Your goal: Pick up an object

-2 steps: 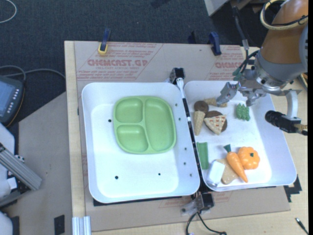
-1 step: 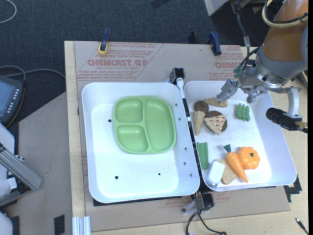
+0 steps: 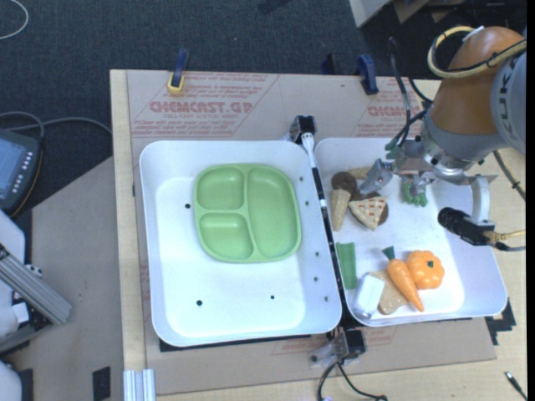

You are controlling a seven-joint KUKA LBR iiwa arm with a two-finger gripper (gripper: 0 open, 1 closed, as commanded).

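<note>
Carrot [image 3: 405, 283], tapered, smooth orange plastic

A pale wooden table [image 3: 134, 224] topped with a printed brown sheet [image 3: 209, 107] stands on dark grey carpet [image 3: 125, 15], with a white cable loop [image 3: 12, 15] lying on the floor at upper left.

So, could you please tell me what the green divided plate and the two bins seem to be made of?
Green divided plate: likely moulded plastic, matte, one even colour with soft rounded dividers. Left bin and right bin: probably thin formed plastic, smooth, slightly glossy, with rounded rims.
</note>
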